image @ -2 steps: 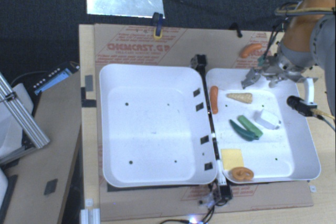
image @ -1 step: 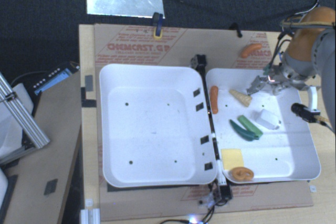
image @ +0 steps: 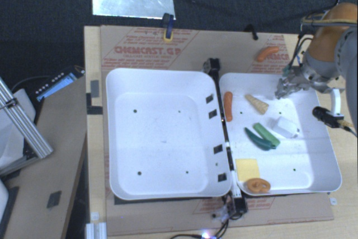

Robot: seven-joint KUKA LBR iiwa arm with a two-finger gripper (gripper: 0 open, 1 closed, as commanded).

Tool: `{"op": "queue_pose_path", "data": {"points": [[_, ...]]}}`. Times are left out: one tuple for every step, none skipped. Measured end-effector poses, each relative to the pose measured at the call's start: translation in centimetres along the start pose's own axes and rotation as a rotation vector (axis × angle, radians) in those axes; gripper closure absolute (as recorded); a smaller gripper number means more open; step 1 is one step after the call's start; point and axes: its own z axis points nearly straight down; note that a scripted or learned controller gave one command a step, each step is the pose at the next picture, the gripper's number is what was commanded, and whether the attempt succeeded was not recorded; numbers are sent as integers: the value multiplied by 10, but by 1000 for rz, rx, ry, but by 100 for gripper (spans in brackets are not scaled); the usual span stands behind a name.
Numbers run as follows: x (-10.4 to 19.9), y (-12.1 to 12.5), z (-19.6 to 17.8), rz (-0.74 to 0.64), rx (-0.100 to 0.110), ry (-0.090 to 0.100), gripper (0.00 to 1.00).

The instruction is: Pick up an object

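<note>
arm (image: 330, 47): reaches in from the right, orange band above the wrist, over the far right corner of the right bin
gripper (image: 282, 92): hangs low above the right bin (image: 321, 176) floor near its far edge; whether the fingers are wide or narrow, cannot tell, nothing visible between them
cone (image: 257, 103): tan, just beside the gripper, toward the bin's middle, apart from it
sausage (image: 228, 106): orange-red, lies along the right bin's left wall
green pieces (image: 263, 136): two, side by side, touching, mid-bin
white block (image: 286, 127): just right of the green pieces, hard to read against the bin
yellow square (image: 247, 168): flat, near the bin's near left corner
orange ring (image: 258, 185): at the near edge, touching the yellow square's corner
second sausage (image: 268, 54): outside the bins, on the board beyond the right bin's far edge
left bin (image: 120, 176): beside the right one, walls touching
</note>
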Motion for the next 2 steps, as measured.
{"op": "queue_pose_path", "data": {"points": [[-1, 3, -120, 0, -12, -2, 100], [31, 2, -301, -4, -18, -2, 100]]}}
